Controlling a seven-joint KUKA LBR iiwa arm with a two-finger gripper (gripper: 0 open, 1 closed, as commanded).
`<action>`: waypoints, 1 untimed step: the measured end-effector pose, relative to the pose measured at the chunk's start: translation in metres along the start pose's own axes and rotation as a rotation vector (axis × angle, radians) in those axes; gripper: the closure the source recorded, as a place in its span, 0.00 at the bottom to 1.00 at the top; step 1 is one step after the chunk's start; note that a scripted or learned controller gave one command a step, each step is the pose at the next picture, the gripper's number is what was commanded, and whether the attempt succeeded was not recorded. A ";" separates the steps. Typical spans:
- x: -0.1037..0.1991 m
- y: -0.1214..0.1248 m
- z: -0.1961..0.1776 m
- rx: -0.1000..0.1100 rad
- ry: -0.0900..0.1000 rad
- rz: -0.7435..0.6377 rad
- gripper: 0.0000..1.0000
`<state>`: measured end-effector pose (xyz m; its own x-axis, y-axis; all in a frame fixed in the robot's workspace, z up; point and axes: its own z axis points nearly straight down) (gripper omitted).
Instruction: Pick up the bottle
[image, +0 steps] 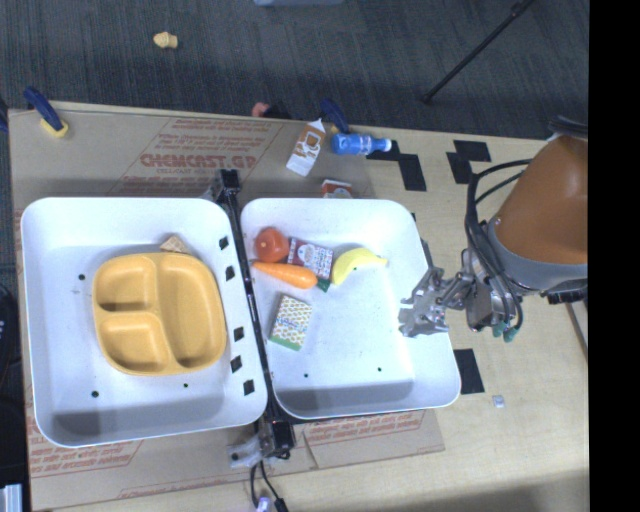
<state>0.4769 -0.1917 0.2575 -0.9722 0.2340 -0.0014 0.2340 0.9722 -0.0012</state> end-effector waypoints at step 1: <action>-0.005 -0.019 0.002 0.000 0.000 0.013 1.00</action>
<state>0.4769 -0.2110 0.2557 -0.9691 0.2468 -0.0016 0.2468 0.9691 -0.0012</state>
